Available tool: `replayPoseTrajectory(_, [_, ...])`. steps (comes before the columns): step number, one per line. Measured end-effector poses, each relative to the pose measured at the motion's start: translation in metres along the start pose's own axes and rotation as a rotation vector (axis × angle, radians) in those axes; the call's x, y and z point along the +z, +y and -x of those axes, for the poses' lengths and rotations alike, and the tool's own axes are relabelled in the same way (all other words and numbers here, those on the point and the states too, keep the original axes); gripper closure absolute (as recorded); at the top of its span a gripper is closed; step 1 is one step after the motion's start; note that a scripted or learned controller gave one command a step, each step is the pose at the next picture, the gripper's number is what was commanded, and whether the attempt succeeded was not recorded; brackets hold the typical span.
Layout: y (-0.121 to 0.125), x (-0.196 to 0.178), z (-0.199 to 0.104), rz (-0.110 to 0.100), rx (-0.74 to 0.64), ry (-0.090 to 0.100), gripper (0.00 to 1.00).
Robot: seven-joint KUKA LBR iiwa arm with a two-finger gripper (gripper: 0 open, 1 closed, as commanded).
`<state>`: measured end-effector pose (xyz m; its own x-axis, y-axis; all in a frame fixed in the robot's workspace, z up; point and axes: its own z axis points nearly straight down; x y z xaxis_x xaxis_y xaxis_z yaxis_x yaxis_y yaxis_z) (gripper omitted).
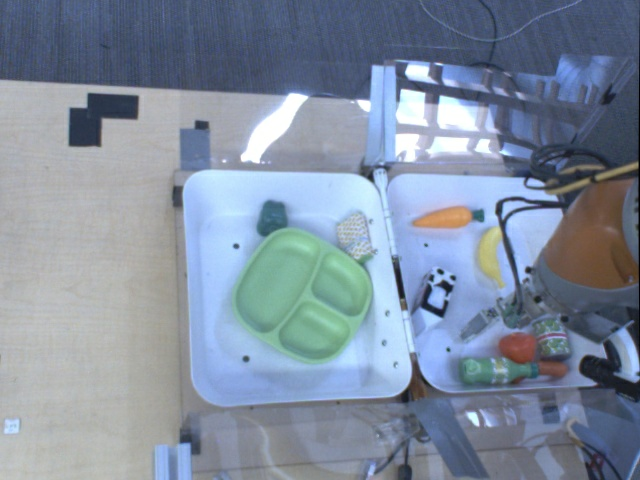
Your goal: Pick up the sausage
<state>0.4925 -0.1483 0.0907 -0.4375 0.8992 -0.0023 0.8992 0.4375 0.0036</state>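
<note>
At the near edge of the right bin (pixel 432 373), a green bottle (pixel 490 371) lies on its side. A short reddish-brown piece, which is probably the sausage (pixel 553 369), sits at the bottle's right end and seems to touch it; it is too small to identify for certain. Just behind them are a rounded red item (pixel 517 347) and a small can (pixel 551 338), packed close together. The gripper (pixel 487 321) hangs low over the bin floor, just left of this cluster. Whether it is open or closed cannot be told, and nothing is visibly held in it. The sausage is likely a light toy, smooth and rounded, so it could roll or slip. The best hold is probably across its middle, though the bottle and can leave little room. Farther back are a black-and-white object (pixel 436 291), a banana (pixel 489 255) and a carrot (pixel 444 218). The left bin (pixel 205 298) holds a green divided plate (pixel 303 294).
</note>
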Motion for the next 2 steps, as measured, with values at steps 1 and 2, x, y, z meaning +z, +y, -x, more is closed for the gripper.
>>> replayPoseTrajectory(1, [-0.0232,0.0028,0.0471,0.006,-0.041,-0.004,0.00])
replayPoseTrajectory(2, [-0.0201,-0.0066,0.0482,0.010,-0.044,-0.007,1.00])
